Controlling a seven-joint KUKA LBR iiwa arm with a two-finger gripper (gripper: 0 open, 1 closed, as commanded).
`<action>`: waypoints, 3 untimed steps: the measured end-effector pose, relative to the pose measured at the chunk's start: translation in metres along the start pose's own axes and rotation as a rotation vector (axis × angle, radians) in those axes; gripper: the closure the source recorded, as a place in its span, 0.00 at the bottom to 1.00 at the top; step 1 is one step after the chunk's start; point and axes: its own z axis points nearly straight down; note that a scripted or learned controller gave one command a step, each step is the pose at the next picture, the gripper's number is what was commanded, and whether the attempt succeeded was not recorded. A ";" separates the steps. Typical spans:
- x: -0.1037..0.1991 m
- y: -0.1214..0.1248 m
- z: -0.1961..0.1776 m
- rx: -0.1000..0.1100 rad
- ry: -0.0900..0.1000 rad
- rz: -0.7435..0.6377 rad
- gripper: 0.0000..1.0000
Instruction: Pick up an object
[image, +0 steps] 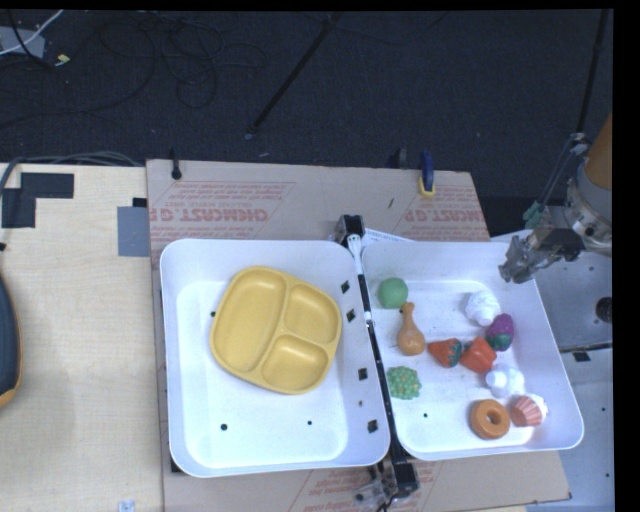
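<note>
Gripper (522, 258) grey metal, on arm with orange band (600, 150). Both bins white: right bin (560, 400) below the gripper, left bin (190, 400) far left of it. Left bin holds yellow divided plate (275, 328). Just below gripper: white lump (482, 304), purple piece (501, 329). Lower: red pepper (479, 355), orange doughnut (490, 419), pink-and-white cupcake (527, 409). Left of gripper: green ball (393, 292), tan-orange drumstick (410, 332), speckled green broccoli (403, 382). Brown cardboard (300, 205) with red print beneath.
</note>
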 end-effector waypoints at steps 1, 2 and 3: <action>0.036 -0.079 -0.172 -0.021 -0.004 -0.001 1.00; 0.008 -0.108 -0.130 -0.001 -0.002 0.004 1.00; -0.007 -0.107 -0.259 -0.018 -0.007 -0.001 1.00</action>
